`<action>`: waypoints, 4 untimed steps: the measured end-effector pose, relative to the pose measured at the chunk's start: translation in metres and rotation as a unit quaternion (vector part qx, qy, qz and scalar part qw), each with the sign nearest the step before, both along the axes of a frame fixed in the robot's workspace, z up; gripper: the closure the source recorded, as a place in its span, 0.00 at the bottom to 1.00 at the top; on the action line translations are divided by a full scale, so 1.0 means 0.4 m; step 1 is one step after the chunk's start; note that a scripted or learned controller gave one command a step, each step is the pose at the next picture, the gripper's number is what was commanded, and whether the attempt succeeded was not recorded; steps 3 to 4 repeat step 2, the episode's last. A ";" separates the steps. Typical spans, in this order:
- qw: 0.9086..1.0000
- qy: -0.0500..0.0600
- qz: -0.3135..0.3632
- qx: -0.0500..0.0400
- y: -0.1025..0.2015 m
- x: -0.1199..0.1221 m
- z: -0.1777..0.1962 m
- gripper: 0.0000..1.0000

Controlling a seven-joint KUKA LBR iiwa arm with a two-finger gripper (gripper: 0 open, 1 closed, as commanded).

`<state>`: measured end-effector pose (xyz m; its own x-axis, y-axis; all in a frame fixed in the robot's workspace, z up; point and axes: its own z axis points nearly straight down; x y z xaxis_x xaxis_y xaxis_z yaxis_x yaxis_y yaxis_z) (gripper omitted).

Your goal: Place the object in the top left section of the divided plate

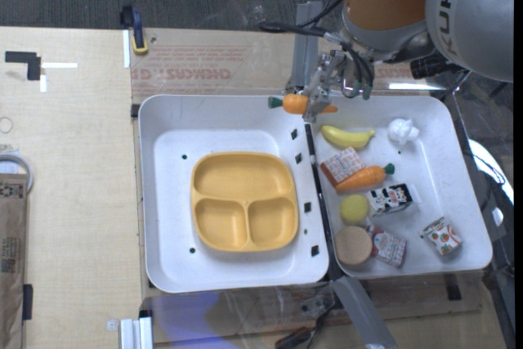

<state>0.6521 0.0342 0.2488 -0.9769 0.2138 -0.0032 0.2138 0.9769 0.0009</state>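
Nearest the camera, a round tan disc point(355, 245) lies at the near edge of the right bin point(458, 176). Far beyond it, at that bin's far left corner, a small carrot point(296, 103) hangs pinched between the fingers of the claw point(317, 94), over the seam between the bins. Left of the carrot and nearer, the yellow divided plate point(244, 201) sits in the left bin point(159, 176). Right of the carrot and nearer lie a banana point(347, 136), a larger carrot point(363, 177) and a small milk carton point(390, 199).
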 end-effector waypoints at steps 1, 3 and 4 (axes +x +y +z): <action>0.999 -0.001 0.045 0.000 -0.008 -0.006 0.061 1.00; 0.997 0.000 0.081 0.000 0.015 -0.003 0.044 1.00; 0.997 0.000 0.081 0.000 0.015 -0.003 0.044 1.00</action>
